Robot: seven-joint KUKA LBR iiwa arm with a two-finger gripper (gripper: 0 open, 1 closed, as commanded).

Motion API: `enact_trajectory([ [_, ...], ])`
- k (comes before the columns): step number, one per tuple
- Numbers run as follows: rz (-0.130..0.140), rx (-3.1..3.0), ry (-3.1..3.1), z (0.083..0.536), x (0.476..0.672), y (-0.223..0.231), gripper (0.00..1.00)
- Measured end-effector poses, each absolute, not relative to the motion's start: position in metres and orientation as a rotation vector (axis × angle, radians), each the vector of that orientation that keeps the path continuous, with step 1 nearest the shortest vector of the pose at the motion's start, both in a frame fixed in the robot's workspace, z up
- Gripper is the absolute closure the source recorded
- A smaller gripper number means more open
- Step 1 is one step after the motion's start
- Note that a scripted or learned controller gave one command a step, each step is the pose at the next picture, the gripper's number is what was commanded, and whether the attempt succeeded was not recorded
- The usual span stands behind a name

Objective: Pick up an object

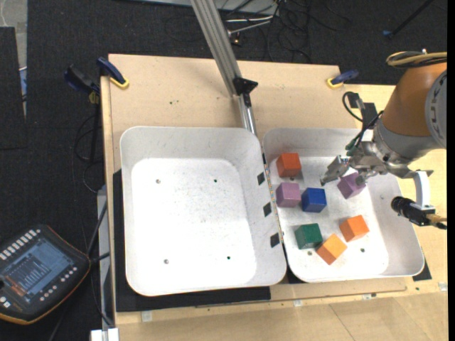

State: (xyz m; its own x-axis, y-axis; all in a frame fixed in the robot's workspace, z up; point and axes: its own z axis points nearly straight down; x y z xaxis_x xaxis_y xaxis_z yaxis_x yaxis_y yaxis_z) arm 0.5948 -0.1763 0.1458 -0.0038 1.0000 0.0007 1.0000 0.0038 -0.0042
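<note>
Claw against purple cube, right bin.

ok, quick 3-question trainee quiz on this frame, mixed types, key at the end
1. True or false: all the blocks lie in the right bin.
2. Which block lies nearest the gripper? A) the green block B) the purple block just below it C) the blue block
3. Fill in: the blue block sits right beside a second ____ block, on that block's right.

Key
1. True; the left bin holds none.
2. B
3. purple
</note>
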Motion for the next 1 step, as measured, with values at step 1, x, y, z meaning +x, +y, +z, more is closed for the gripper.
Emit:
enact_trajectory([
  [1, -0.015, -2.235, -2.236, 0.1220, 0.6007, -0.1785, 0.00],
])
